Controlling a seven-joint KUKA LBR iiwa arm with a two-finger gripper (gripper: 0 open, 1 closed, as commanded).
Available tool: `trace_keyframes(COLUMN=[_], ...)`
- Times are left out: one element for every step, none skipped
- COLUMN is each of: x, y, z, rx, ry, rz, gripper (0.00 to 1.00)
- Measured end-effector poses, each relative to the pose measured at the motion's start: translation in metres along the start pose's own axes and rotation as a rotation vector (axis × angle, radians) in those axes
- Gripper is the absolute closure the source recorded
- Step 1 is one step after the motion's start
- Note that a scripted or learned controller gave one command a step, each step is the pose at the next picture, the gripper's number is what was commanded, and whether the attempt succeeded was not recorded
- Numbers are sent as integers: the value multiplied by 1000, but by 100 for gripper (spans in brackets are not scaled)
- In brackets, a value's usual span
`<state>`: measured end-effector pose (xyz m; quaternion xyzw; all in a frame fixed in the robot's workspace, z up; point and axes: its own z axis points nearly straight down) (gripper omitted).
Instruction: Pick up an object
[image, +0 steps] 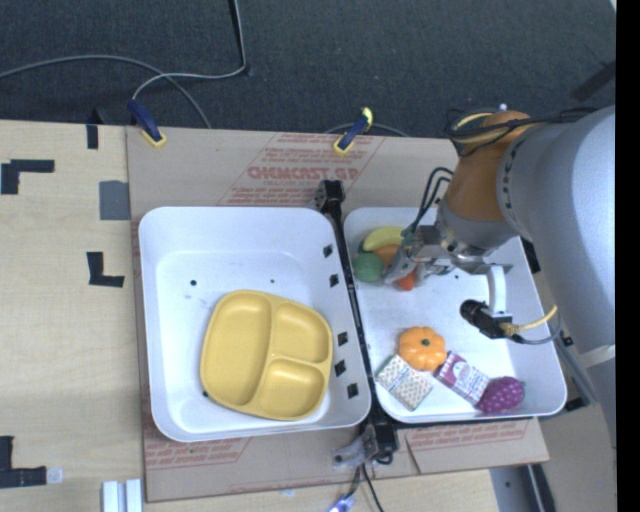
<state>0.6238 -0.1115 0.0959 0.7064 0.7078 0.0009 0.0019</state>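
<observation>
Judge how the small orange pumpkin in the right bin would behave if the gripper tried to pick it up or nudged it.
The pumpkin looks round and squat, so it would probably rock or roll a little when pushed. Its surface looks smooth and glossy, so the fingers may slip. It lies close to the checkered packet, which a push might shift.

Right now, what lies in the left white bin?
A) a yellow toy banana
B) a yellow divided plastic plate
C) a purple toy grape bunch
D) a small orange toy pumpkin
B: the yellow divided plastic plate rests on the floor of the left white bin; the small toys are in the right one.
</observation>
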Motion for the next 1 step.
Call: trace_keyframes(x=[50], y=[-19], z=[-96], rx=[3], ry=[2], rz=[-1], gripper=[100])
